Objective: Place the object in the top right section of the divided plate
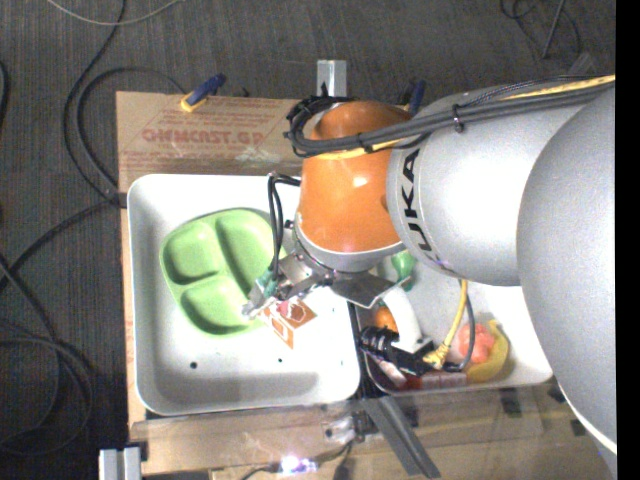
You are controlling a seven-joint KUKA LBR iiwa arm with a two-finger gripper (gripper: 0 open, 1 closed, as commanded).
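Above the left bin, at about four o'clock from the green moulded-plastic divided plate (216, 268), hangs the two-finger gripper (272, 303) of the grey arm with its orange band (345, 193). Item held: one small orange-and-white block-like object (291, 317), seen at the fingertips just off the plate's lower right edge; the fingers appear pressed in on it, though the contact is small and partly hidden by the wrist, so the grip is judged, not certain. Plate: three compartments, lying in the shallow white left bin (150, 368), its top right section (245, 233) bare and lying toward twelve o'clock from the object. Right bin (530, 373): holds a pink-red soft item (480, 343), a yellow piece (495, 366) and an orange item (385, 318), well apart from the plate. Step in hand: carrying, with the object lifted or nearly so beside the plate, not yet over its target. Next move calls for: travel toward eleven or twelve o'clock across the plate's rim, a halt over the top right section, a short descent, then release without clipping the dividing ridge.
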